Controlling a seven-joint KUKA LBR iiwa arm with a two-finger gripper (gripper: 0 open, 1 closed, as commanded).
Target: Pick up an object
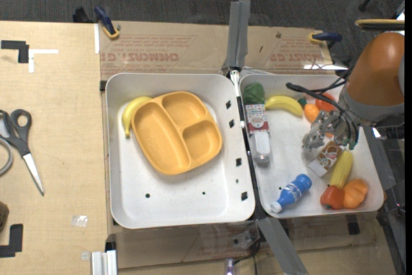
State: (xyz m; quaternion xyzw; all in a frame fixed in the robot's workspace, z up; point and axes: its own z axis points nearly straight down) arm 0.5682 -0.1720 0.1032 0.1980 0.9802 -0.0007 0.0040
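Note:
My gripper [320,137] hangs low over the right bin [283,170], just above a small white carton [326,158] and next to a corn cob [341,168]. A banana [285,104] and an orange piece [311,112] lie behind it. A clear bottle with a red label and green cap [257,125] lies along the bin's left wall. A blue and white bottle [291,192] rests near the front. Orange and red toy vegetables [344,195] sit in the front right corner. Nothing shows between my fingers.
The left bin [122,183] holds an orange divided plate [176,132] with a second banana [131,114] tucked behind its left rim. Scissors [24,148] lie on the wooden bench at the far left. Clamps hold cardboard behind the bins.

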